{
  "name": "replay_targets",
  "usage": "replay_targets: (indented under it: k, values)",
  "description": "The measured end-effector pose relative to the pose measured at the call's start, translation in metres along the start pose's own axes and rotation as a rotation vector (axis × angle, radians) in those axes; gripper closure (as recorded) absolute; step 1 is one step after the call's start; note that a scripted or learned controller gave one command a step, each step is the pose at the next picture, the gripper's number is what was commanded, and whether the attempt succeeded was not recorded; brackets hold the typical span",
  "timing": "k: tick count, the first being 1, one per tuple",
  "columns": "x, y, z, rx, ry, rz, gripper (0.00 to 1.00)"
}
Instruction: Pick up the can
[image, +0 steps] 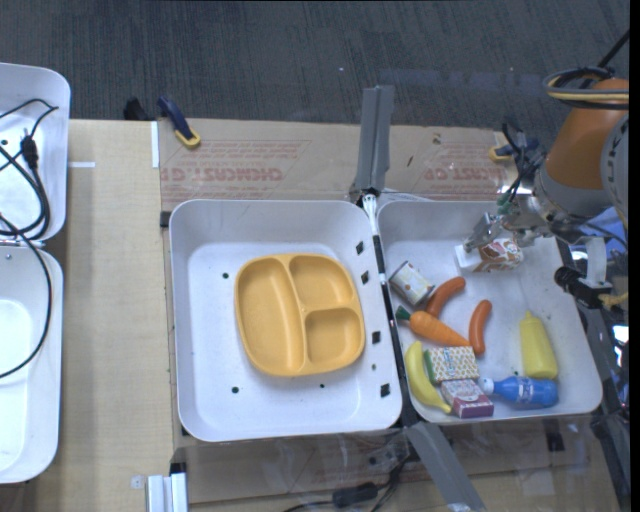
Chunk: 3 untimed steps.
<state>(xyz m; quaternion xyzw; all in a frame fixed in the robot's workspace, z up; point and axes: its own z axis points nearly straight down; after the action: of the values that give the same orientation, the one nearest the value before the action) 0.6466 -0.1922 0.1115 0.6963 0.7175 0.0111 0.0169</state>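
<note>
**A:** Jaws first: released or clenched?

**B:** I cannot tell. The gripper (497, 232) is a blur of metal low over the far part of the right bin (545, 292).

**A:** Lay it out for me.

**B:** On the table (110, 300) the left bin (210, 400) holds a yellow tray (298, 313). The arm (585, 150) reaches into the right bin from the right. A reddish-brown and white item (500, 256) lies just under the gripper, and I can't say whether they touch or what the item is.

**A:** And the can?

**B:** I take it to be the small cylinder (408, 283) lying on its side by the right bin's left wall, just beside a sausage (445, 294). It is well apart from the gripper.

**A:** So which step?

**B:** The approach, I'd judge, with the can ungrasped. If that cylinder is the can, the next move calls for a shift left and a descent across its rounded sides, clear of the wall.
</note>
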Motion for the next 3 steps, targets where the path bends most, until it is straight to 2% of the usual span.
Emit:
replay_targets:
  k: [1,2,3]
  values:
    - [0.035,0.022,0.002,0.007,-0.008,0.019,0.00]
    - [0.005,0.008,0.002,0.006,0.001,0.072,0.00]
    - [-0.008,-0.011,0.001,0.004,0.008,0.198,0.00]
